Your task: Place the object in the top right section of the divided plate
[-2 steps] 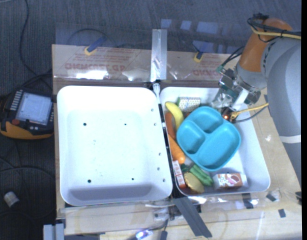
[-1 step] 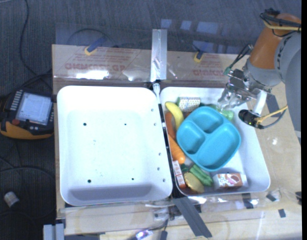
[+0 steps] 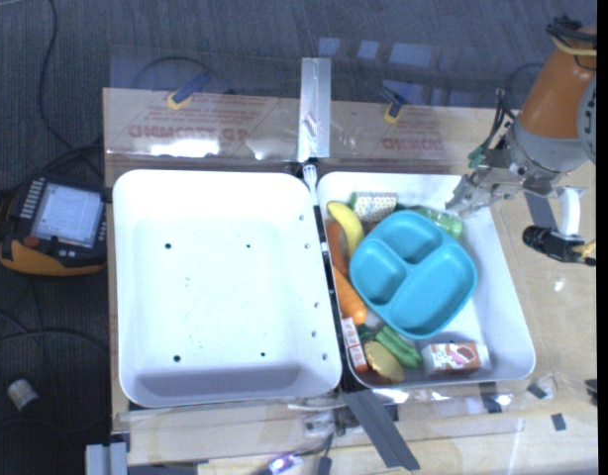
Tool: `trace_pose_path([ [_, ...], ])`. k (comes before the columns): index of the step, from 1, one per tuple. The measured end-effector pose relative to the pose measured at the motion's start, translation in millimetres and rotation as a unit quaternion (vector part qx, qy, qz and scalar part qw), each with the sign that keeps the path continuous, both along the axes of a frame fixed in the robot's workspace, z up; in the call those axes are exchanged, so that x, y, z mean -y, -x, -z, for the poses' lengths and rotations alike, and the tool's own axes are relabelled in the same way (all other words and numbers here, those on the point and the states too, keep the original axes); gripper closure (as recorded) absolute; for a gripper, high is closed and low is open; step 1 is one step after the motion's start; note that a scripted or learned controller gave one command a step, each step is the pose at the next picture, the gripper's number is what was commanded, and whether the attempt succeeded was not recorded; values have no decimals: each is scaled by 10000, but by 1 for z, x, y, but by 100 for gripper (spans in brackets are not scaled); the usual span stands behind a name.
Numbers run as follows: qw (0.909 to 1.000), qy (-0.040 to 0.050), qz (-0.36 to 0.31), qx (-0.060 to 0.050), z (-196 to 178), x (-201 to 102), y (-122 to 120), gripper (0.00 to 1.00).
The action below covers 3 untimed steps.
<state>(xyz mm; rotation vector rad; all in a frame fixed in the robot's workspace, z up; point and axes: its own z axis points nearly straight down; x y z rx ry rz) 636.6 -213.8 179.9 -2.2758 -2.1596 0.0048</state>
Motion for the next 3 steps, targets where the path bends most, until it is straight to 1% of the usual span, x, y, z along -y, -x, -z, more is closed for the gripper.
trace_pose_path([
  [1,9997,-2,234,-3,39,-95,-10,100],
  [2,9986,7,526,-7,0,-206,1,100],
  [3,9995,12,-306,-2,0,-224,-18,100],
])
